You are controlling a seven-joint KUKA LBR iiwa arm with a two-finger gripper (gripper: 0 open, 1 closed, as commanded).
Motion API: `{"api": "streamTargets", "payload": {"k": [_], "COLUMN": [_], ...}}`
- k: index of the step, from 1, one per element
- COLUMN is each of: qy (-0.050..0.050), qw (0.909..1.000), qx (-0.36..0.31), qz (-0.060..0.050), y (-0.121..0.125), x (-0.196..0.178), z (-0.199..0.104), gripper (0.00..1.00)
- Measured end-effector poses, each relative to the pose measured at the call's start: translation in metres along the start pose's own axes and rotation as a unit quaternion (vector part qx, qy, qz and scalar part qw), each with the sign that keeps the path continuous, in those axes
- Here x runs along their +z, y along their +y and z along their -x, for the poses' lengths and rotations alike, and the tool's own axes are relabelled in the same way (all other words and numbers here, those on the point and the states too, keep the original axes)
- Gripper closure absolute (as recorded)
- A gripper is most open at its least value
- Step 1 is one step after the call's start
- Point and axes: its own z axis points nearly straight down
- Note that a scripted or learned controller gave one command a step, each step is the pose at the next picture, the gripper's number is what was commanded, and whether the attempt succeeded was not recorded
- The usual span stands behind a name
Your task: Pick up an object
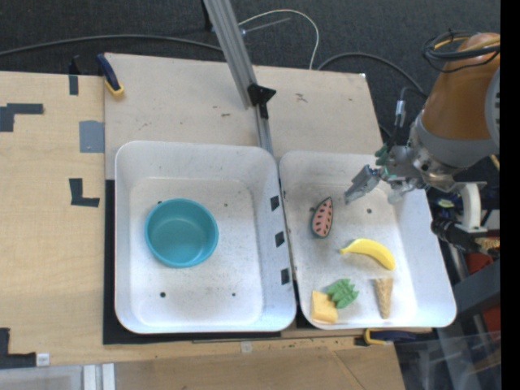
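Toys crowd the lower half of the right bin [422,242], where we count a watermelon slice [322,217], a banana [370,253], a green leafy piece [343,292], a yellow wedge [323,308] and an ice-cream cone [383,296]. Any of them could serve as the object to pick up. The left bin [130,177] carries a lone teal bowl [182,232], at about nine o'clock from the fruit.

The claw [363,184] hangs over the right bin's upper part, at roughly one o'clock from the watermelon slice and twelve o'clock from the banana, with nothing between its fingers. We cannot tell how wide they stand. The arm slants in from three o'clock, its orange band above the wrist, which we judge puts the slice and the banana nearest to reach.

The pieces look like smooth moulded plastic: the slice a flat half-moon with red flesh and dark seeds, the banana a curved glossy crescent, the cone a tapered ribbed tan spike. Both bins are shallow, white and round-cornered, their floors speckled with dark marks. They sit on a pale wooden desk [49,136], a grey metal bar [231,39] crossing above from twelve o'clock.
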Motion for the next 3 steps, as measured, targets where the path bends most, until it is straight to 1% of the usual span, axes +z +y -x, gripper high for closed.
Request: {"api": "streamTargets", "payload": {"k": [1,2,3], "qy": [0.0,0.0,0.0], "qw": [1.0,1.0,1.0], "qx": [0.0,0.0,0.001], "qz": [0.0,-0.003,-0.003], "y": [0.0,0.004,0.002], "x": [0.0,0.062,0.106], "z": [0.0,-0.005,-0.007], "gripper": [0.0,0.0,0.0]}}
